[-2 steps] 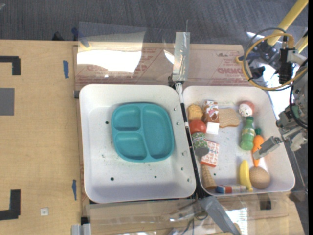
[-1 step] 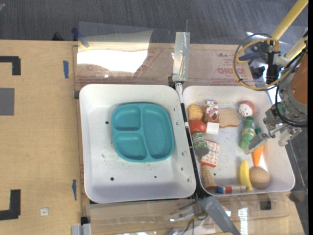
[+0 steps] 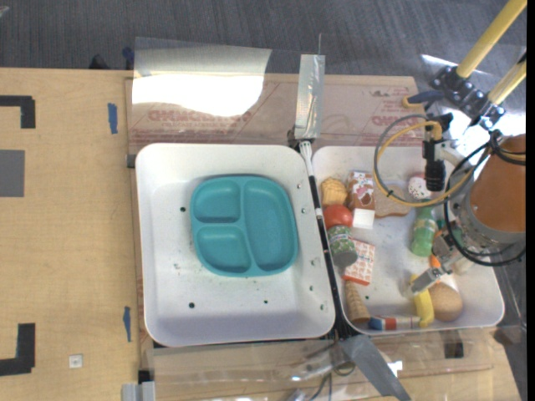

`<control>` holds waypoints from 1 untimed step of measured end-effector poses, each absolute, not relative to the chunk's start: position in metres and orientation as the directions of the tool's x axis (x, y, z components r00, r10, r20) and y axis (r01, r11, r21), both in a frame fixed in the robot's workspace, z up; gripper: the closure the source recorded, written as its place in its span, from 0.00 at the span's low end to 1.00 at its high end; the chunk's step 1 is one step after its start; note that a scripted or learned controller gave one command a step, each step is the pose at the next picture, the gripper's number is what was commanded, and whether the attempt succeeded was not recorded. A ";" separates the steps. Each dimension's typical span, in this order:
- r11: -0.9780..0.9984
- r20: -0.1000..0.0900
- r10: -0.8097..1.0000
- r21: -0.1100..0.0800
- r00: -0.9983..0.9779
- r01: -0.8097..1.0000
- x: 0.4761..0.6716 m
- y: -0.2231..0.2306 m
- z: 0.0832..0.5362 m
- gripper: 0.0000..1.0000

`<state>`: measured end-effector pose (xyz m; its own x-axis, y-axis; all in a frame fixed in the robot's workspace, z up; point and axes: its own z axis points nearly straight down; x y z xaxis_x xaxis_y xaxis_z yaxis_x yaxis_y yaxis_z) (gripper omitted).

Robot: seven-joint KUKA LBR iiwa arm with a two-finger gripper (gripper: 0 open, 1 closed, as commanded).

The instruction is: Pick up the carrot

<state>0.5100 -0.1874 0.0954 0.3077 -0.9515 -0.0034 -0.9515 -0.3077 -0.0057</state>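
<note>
- The carrot (image 3: 435, 263), as far as I can judge, is the small orange piece at about 4 o'clock in the right bin (image 3: 493, 307). It lies just at 6 o'clock of a green toy (image 3: 425, 235), and the arm's cables hide part of it.
- The gripper (image 3: 430, 279) hangs low over that same spot, with the banana (image 3: 425, 309) and a tan rounded toy (image 3: 447, 302) close at its 6 o'clock. Whether it is apart or together cannot be told here, nor whether it touches the carrot.
- The carrot is probably a light, stiff plastic toy with a smooth, tapering and somewhat slippery body. It looks likely to skid or roll from a glancing pinch.
- The best hold looks to be across the thicker part of the body, not the narrow tip.
- The neighbours crowd the spot, so a wide approach risks nudging the banana instead.
- The left bin (image 3: 159, 307) holds a teal divided plate (image 3: 244, 224), well apart at 9 o'clock.
</note>
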 end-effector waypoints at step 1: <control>-0.349 0.000 -0.937 -0.002 0.349 -0.937 0.512 -0.170 0.087 0.00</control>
